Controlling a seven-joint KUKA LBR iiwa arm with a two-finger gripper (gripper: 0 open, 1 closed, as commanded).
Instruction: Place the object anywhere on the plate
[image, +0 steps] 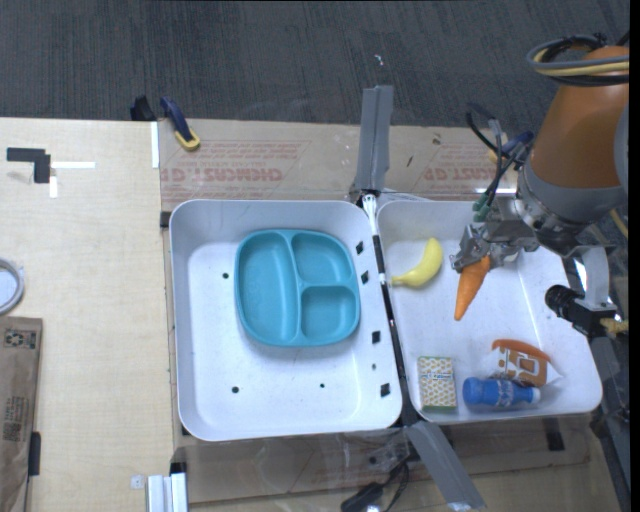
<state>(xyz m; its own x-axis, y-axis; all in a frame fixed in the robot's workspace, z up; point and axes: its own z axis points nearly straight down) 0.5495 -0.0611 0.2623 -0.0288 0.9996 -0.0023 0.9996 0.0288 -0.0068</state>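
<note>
Tool (484, 252) low in the right bin (575, 400), clenched on the thick top end of an orange carrot (468, 288). Carrot hangs tilted, tip pointing down and toward the left, away from the arm (585, 120). Cannot tell whether the tip touches the bin floor.

Just left of the tool: yellow banana (420, 265), lying near the divider between the bins, apart from the carrot.

Below the tool, toward the near rim: small patterned box (436, 383), blue bottle (500, 393) on its side beside it, orange-and-white packet (520, 360) touching the bottle from above.

Well left of the tool, across the divider: blue plate (298, 288) with three compartments, resting in the left bin (200, 330). Carrot is well apart from it.

Both bins sit side by side on the light wooden surface (80, 300).
</note>
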